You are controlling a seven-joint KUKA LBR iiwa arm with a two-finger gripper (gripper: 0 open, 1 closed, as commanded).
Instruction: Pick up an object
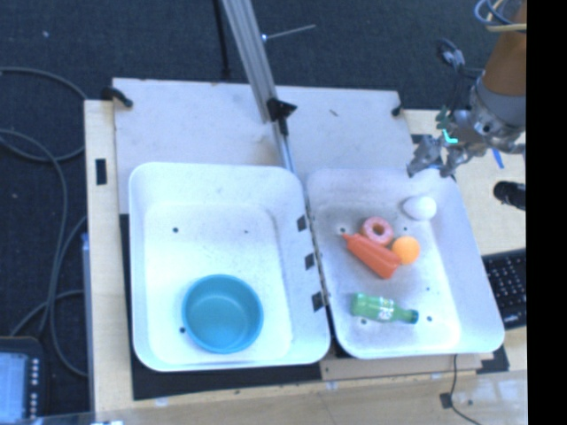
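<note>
Nearest the camera, low in the left white bin point(151, 237), sits a round blue plastic bowl point(222, 313), alone there. Beside it, the right white bin point(461, 321) holds the small things the task could take: a green plastic bottle point(383, 308) lying on its side toward the near edge, a long orange carrot-shaped toy point(371, 254) lying at a slant in the middle, a small orange ball point(406, 250) touching the carrot's right end, a pink ring-shaped doughnut toy point(379, 230) just behind the carrot, and a white egg-shaped object point(419, 207) near the bin's far right corner. Both bins rest on the pale desk point(195, 118), from whose far side a slanted metal pole point(248, 38) rises.

The gripper point(431, 160) hangs above the far right corner of the right bin, just beyond the white egg, below the grey and orange arm point(503, 78). Nothing is seen between its fingers; whether they stand apart or together cannot be told at this size and angle.

By the look of it, the step in hand is the approach: no object is lifted yet, and all lie in the bin. The egg is closest, so the next move probably calls for a short shift toward the camera, then a descent straddling it. Its rounded, smooth form may slip out of a poorly centred pinch.
</note>
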